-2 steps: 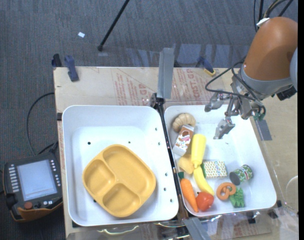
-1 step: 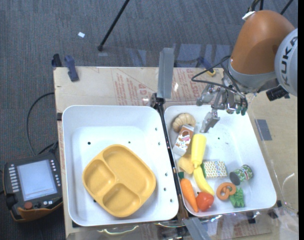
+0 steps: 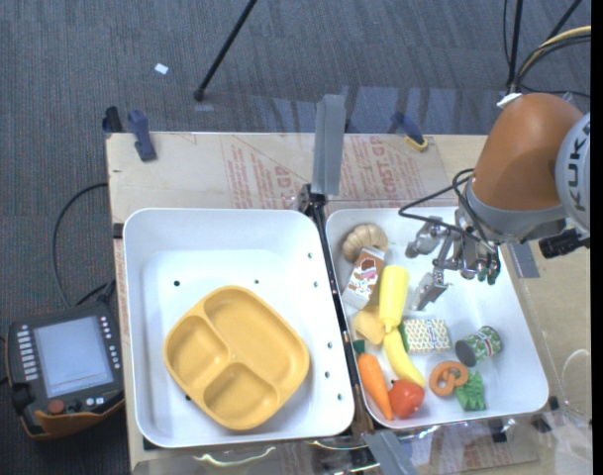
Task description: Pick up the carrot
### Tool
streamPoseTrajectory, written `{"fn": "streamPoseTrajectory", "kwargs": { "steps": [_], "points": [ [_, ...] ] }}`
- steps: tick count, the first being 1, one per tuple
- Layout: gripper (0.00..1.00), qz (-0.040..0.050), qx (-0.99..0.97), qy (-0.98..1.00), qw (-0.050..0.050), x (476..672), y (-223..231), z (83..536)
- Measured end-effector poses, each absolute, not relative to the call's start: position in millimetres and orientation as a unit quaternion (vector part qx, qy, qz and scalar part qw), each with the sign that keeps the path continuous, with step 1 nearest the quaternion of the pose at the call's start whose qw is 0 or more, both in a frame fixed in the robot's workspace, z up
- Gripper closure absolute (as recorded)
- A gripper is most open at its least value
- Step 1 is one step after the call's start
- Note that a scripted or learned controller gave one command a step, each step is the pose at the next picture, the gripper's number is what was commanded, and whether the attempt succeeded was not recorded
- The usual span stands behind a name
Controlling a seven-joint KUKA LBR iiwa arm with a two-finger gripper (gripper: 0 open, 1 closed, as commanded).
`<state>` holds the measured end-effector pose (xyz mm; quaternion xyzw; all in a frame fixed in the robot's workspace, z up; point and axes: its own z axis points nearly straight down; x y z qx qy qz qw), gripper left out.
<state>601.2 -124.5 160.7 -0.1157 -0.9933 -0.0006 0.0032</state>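
Gripper (image 3: 450, 265): metal, grip state unclear, above right bin (image 3: 524, 364) | carrot (image 3: 374, 385): smooth orange taper, lying apart

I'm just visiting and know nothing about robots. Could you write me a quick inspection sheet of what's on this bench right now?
Surface: a bench bearing two white bins, left bin and right bin.
Job's things: carrot lies near the right bin's front edge, beside a tomato.
Clutter: yellow divided plate in the left bin; in the right bin a banana, corn cob, croissant, small carton, pretzel, can.
Grippers: gripper hangs over the right bin, apart from the carrot, holding nothing.
Cables: black cables loop by the wrist.
Surroundings: control tablet on the carpet at left; tripod legs behind.
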Motion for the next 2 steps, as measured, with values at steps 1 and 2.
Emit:
{"fn": "streamPoseTrajectory", "kwargs": {
  "steps": [1,2],
  "points": [
    [0.00,0.0000,-0.052,-0.999,-0.004,567.9,-101,268],
    [0.00,-0.0006,-0.102,-0.995,0.001,529.6,-103,254]
  ]
}}
